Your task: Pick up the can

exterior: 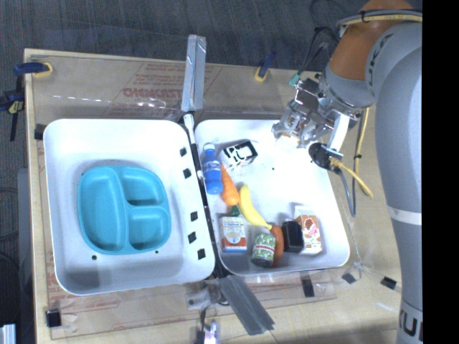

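The can (pixel 264 249) has a green and red label and stands near the front wall of the right bin (pixel 315 185), squeezed between a small juice carton (pixel 233 233) and an orange and black object (pixel 285 236). My gripper (pixel 290 129) hangs over the bin's far right corner, well away from the can and higher in the view. Nothing shows in its grasp.
In the right bin lie a blue bottle (pixel 212 172), a carrot (pixel 228 185), a banana (pixel 250 208), a second carton (pixel 309 233) and a black-and-white card (pixel 240 153). The left bin (pixel 64 142) holds a blue divided tray (pixel 125 208). A divider separates the bins.
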Controlling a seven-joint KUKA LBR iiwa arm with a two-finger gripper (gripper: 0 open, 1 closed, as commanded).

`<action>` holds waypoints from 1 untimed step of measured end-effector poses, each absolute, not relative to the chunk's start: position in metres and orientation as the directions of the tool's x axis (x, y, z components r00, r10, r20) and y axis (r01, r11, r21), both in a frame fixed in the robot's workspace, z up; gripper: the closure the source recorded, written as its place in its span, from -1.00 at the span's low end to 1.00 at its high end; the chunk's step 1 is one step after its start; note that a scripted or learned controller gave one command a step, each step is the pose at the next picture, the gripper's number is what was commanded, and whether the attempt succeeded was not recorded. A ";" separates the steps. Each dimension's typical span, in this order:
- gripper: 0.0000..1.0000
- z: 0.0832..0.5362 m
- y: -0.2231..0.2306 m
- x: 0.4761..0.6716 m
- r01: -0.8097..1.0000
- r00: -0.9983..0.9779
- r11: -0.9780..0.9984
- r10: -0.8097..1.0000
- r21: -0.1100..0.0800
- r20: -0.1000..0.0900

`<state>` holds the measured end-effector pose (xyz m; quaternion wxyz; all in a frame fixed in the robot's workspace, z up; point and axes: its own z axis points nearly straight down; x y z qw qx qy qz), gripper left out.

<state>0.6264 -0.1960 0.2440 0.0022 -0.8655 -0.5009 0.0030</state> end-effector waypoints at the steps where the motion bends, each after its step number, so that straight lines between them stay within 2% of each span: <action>1: 1.00 0.148 -0.157 0.651 0.953 0.303 -0.303 0.953 -0.027 -0.003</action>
